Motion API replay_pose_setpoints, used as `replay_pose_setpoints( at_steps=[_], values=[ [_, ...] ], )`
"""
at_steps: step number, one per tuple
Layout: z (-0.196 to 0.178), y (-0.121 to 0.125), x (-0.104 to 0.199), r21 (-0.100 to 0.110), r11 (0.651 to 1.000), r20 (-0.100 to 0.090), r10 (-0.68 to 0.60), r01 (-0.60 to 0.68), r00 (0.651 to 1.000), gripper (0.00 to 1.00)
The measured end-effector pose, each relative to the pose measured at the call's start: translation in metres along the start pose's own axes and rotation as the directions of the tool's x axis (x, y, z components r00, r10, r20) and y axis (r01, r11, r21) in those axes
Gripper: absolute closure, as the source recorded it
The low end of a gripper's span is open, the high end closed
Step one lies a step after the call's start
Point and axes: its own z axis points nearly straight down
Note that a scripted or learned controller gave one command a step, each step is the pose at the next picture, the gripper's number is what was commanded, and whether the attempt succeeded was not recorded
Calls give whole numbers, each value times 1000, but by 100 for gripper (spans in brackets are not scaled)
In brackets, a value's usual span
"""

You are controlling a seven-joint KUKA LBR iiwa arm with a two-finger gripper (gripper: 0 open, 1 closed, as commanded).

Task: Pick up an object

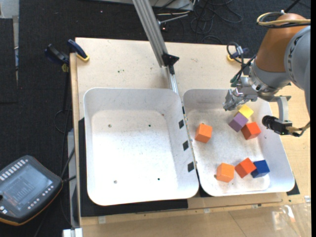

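Nearest the camera, along the front wall of the right-hand white plastic bin (281, 181), three small blocks sit in a row. A light orange cube (225, 172) is on the view's left. A darker orange-red cube (244, 167) is beside it and touches a blue cube (260, 168). All three are well apart from me.

Further back, a lone orange cube (203, 132) stands near the wall between the two bins, with bare floor around it. Level with it on the arm's side is a tight cluster. A red cube (251, 130) touches a purple cube (238, 122), and a yellow cube (245, 112) sits just behind them, pressed against the purple one.

My gripper (232, 104) hangs at the far end of this bin, just beside that cluster. I cannot tell from here whether it is released or clenched, and I see no block caught in it.

The relation that matters is that the yellow cube lies just off my tip, toward the arm's side and slightly nearer the camera. The purple one is right below it in the view. I judge the yellow cube to be my closest target. A short shift toward it, then a descent, should line me up. Its neighbours crowd it, so the lone orange cube would likely be the cleaner grasp, though it is farther off.
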Motion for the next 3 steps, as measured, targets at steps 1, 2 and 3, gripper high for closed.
replay_pose_setpoints(
  at_steps=[1,2,3],
  values=[
    [-37,2,0,0,1000,1,1,-1,1000,100],
    [-33,1,56,7,1000,-3,-4,4,1000,100],
    [-30,7,102,6,1000,-3,-4,4,1000,100]
  ],
)
